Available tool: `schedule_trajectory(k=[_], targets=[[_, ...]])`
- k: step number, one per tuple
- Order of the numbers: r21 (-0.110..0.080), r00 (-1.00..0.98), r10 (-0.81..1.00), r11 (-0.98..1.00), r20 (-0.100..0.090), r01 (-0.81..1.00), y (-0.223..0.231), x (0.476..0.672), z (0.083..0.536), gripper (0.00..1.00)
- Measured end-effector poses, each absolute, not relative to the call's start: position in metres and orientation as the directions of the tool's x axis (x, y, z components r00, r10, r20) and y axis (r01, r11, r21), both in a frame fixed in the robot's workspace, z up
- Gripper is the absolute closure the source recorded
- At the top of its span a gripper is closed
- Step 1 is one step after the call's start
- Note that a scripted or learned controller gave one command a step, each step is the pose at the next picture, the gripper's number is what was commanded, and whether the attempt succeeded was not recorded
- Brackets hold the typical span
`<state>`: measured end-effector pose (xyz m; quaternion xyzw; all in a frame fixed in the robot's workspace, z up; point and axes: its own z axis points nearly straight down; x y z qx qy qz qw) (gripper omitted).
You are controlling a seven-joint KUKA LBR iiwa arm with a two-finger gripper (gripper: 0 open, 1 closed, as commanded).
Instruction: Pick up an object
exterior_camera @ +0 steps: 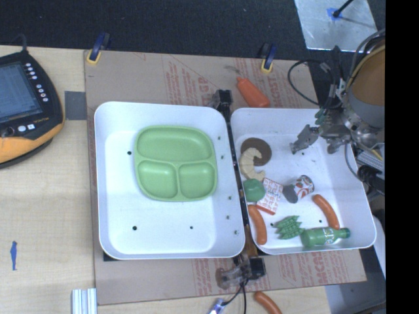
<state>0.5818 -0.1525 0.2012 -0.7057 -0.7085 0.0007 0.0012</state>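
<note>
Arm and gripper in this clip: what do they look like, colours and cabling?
The arm enters from the right: a rounded orange band sits above a grey wrist section. Black cables loop beside it near the top of the right bin. The gripper is a dark grey metal assembly ending in two slim jaws. No markings are legible at this size.

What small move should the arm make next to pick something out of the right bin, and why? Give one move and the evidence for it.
Probably shift the gripper toward the bin's near side and lower it over the can. The gripper hangs over bare floor at the far part of the right bin, holding nothing, while the toys lie nearer the camera; the can stands fairly apart from the sausage.
</note>
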Motion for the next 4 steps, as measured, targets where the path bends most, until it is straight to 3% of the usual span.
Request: schedule_trajectory(k=[1, 2, 3, 4], targets=[[0.0, -0.003, 1.0, 0.003, -0.001, 1.0, -0.141, 0.526, 0.102, 0.0], [0.0, -0.009, 1.0, 0.009, -0.003, 1.0, -0.142, 0.526, 0.112, 1.0], [-0.001, -0.01, 1.0, 0.01, -0.003, 1.0, -0.142, 0.526, 0.112, 0.0], [0.008, -0.006, 1.0, 0.006, -0.003, 1.0, -0.126, 0.49, 0.095, 0.0]])
